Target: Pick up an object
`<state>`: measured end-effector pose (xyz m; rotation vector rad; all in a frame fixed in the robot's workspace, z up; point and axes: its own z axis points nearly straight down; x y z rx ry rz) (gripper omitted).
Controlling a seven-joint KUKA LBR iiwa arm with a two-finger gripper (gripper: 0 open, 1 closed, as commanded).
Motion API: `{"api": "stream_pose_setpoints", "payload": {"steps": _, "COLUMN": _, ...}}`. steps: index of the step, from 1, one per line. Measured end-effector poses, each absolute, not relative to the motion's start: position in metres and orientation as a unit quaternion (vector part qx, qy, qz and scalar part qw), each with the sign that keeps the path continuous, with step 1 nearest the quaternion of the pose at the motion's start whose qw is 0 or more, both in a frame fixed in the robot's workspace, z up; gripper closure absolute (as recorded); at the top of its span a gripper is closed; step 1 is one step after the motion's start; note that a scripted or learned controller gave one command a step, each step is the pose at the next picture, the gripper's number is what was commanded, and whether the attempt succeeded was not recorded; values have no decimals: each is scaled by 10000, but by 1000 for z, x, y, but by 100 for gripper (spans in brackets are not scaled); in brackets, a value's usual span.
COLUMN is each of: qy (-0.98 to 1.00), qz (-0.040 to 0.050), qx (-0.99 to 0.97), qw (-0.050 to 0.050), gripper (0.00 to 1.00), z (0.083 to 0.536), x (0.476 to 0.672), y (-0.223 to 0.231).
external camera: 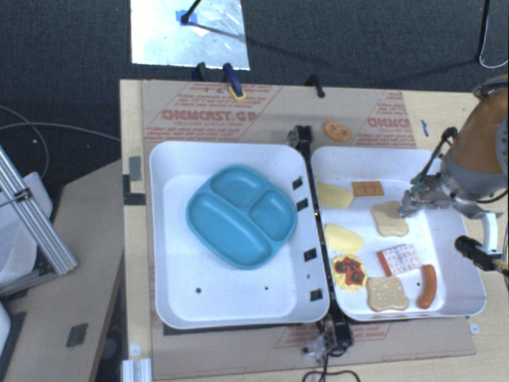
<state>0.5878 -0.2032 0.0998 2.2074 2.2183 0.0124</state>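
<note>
From above, we see the gripper (410, 204) low in the right bin (457, 305), touching the upper bread slice (389, 220); we cannot tell its fingers' state. A blue tray (241, 226) lies in the left bin (171, 213).

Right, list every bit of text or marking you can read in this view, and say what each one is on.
"CHEMCAST GP": red print on the cardboard sheet behind the left bin, legible but slightly blurred.
Red print on the cardboard behind the right bin: probably the same brand, partly cut off and too blurred to confirm.
Red-and-white patterned card in the right bin: markings too small to read.
</note>
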Motion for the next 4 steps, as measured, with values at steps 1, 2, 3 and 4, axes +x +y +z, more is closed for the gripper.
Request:
{"api": "stream_pose_setpoints", "payload": {"steps": 1, "qy": 7088, "qz": 36, "qx": 7054, "qw": 55, "gripper": 0, "z": 99, "x": 587, "y": -203}}
{"api": "stream_pose_setpoints", "payload": {"steps": 2, "qy": 7094, "qz": -2, "qx": 7048, "qw": -32, "gripper": 0, "z": 83, "x": 520, "y": -132}}
{"api": "stream_pose_setpoints", "payload": {"steps": 3, "qy": 7071, "qz": -1, "qx": 7071, "qw": -3, "gripper": 0, "z": 84, "x": 485, "y": -130}}
{"api": "stream_pose_setpoints", "payload": {"steps": 4, "qy": 7101, "qz": 21, "qx": 7041, "qw": 11, "gripper": 0, "z": 120, "x": 488, "y": -80}}
